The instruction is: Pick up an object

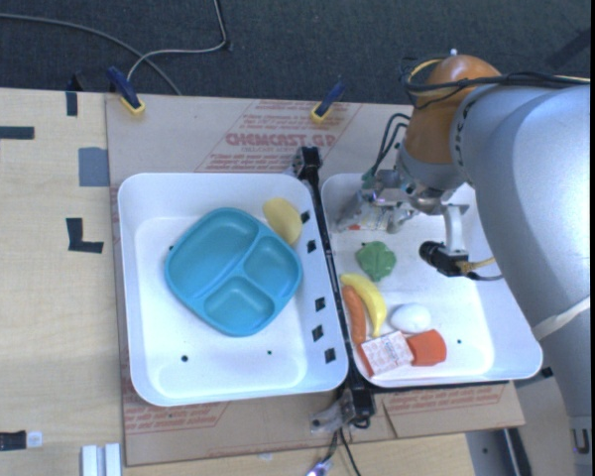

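Green object point(376, 260), crumpled-looking, is lying in the right bin point(476, 350), just below and slightly left of the gripper point(385, 203), not touching it. Can't tell the gripper's state from this view.

Further down from the gripper, near the bin's left wall: yellow banana point(370, 300) and orange carrot-like piece point(356, 315) lying side by side, touching. White egg-shaped obj point(411, 317) is sitting just right of the banana. Below those, a red-and-white packet point(382, 353) is lying against an orange-red block point(428, 347), near the bin's bottom edge.

Arm point(521, 167) is reaching in from the right, big grey link covering the right bin's upper right part, orange band point(446, 107) above the wrist, wrist pointing down-left at the bin's upper left corner. Gripper is sitting close to the divider btwn bins.

Open floor: right bin's middle-right, around the green obj.

Left of the gripper, across the divider, the left bin point(149, 365) is holding a blue divided plate point(234, 271) and a yellow lemon-like obj point(284, 219) touching the plate's upper right rim.
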`<action>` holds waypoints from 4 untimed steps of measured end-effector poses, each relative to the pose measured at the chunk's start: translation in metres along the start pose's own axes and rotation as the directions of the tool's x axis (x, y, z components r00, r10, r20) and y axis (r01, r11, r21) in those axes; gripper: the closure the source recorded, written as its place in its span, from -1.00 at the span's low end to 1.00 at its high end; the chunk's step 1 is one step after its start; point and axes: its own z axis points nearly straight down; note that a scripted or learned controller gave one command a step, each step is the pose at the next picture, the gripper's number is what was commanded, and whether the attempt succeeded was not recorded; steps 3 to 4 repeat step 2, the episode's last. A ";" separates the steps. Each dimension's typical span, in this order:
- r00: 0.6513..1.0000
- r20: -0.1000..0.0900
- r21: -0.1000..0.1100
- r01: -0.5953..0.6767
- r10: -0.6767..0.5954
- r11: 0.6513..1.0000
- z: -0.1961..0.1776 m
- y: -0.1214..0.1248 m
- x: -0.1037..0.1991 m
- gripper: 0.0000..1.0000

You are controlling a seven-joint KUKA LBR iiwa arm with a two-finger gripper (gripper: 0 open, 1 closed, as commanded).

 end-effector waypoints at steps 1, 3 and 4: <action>1.000 0.000 0.002 0.001 -0.001 1.000 -0.009 0.000 0.001 1.00; 1.000 -0.004 -0.008 0.004 -0.004 1.000 -0.099 -0.072 0.079 1.00; 1.000 -0.004 -0.008 0.004 -0.004 1.000 -0.099 -0.072 0.079 1.00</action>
